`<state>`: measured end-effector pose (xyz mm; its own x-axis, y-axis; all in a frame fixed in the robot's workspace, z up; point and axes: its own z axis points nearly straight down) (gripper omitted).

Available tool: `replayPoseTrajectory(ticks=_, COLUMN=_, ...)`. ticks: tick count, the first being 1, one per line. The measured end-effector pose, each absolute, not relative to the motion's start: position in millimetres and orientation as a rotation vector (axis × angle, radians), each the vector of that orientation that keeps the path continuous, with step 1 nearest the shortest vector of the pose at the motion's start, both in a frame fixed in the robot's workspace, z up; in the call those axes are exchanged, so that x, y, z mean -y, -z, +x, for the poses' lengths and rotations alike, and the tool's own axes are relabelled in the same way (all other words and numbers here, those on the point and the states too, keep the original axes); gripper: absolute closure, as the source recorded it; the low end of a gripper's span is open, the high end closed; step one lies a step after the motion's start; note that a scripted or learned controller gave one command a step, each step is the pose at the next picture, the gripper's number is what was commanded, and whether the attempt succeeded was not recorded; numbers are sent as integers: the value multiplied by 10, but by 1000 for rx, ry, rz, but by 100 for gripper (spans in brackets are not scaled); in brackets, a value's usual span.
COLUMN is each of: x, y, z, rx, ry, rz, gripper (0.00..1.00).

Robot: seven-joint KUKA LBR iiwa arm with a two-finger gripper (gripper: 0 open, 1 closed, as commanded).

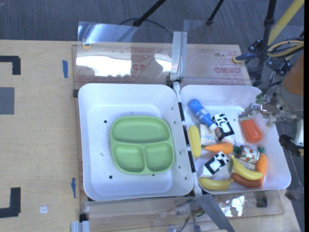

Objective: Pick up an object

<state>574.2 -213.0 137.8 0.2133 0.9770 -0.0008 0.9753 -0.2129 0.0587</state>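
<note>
My gripper hangs over the right part of the right bin, reaching in from the right edge. It is open, with nothing between its fingers. Just below it lies an orange-red toy on the bin floor. Other toys fill the right bin: a blue bottle, a corn cob, a carrot, a yellow banana, and a second banana on a red piece at the front right. Two black-and-white tagged blocks lie among them.
The left bin holds a green divided plate. A ridge separates the two bins. A clear plastic sheet lies behind the bins. Tripod legs and cables stand at the back and right.
</note>
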Motion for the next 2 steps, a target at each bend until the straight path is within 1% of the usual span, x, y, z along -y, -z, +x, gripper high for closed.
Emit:
replayPoseTrajectory(ticks=1, x=2067, y=-1133, z=5608, rx=-1964, ry=-18, rz=2454, gripper=0)
replayPoseTrajectory(ticks=2, x=2076, y=-1024, z=5639, rx=-1852, ry=-45, rz=2533, gripper=0)
